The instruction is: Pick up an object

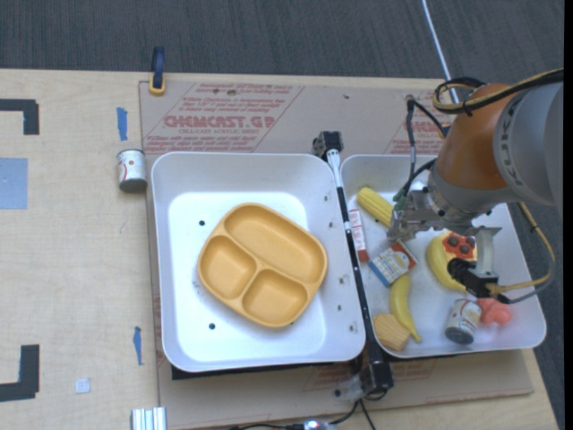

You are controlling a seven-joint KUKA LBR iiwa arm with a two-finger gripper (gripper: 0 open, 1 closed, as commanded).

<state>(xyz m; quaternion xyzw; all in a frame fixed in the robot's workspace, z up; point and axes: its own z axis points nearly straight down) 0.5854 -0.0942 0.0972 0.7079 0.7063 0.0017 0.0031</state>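
Right bin point(528, 325), arm bent low, gripper point(400, 225) down

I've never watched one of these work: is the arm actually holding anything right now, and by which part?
Cannot be told. The gripper hangs low in the right bin, just above a small packet, with nothing visibly between its fingers.

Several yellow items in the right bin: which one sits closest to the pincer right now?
The corn cob, just left of the pincer. The long banana lies lower down, and the curved banana sits to the right.
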